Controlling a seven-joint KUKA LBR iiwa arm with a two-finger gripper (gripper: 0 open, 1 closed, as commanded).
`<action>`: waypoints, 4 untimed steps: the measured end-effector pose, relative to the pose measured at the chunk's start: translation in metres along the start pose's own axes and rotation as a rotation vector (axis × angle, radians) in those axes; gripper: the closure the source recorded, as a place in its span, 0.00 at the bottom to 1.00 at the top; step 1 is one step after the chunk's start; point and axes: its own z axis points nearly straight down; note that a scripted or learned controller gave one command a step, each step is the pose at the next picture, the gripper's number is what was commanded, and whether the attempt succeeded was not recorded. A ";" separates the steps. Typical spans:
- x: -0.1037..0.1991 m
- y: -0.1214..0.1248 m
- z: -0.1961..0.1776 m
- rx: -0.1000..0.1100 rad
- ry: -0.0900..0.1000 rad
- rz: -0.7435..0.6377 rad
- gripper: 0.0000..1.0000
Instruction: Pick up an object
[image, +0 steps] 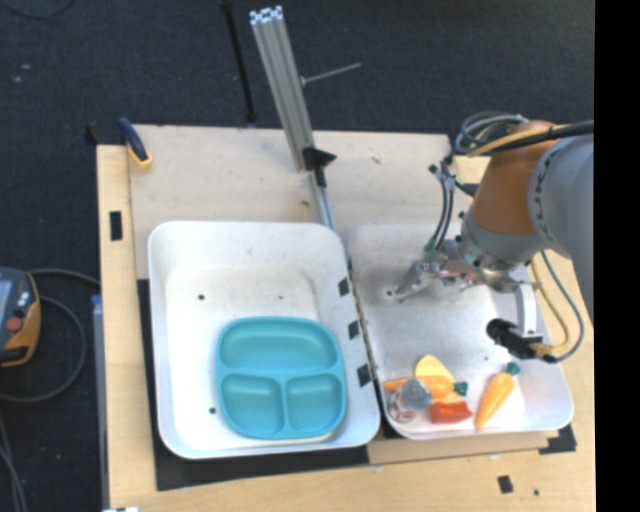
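While the toys (445, 390) are lying bunched in the near corner of the right bin (400, 260), among them a carrot (495, 398), a yellow piece (434, 373) and a red piece (450, 410), nothing is being lifted yet. The tool (405, 290) is hovering farther back over bare bin floor, well apart from them, seemingly holding nothing; how wide it is standing cannot be told. The whole pick is seemingly remaining to be done. A blue tray (280, 378) is sitting in the left bin (240, 250) on the worktop (220, 170).
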 end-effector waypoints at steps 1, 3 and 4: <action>-0.001 0.000 0.035 -0.003 0.000 0.001 0.00; 0.000 -0.006 -0.027 -0.009 0.001 0.005 1.00; -0.002 -0.005 -0.093 -0.014 -0.001 -0.004 1.00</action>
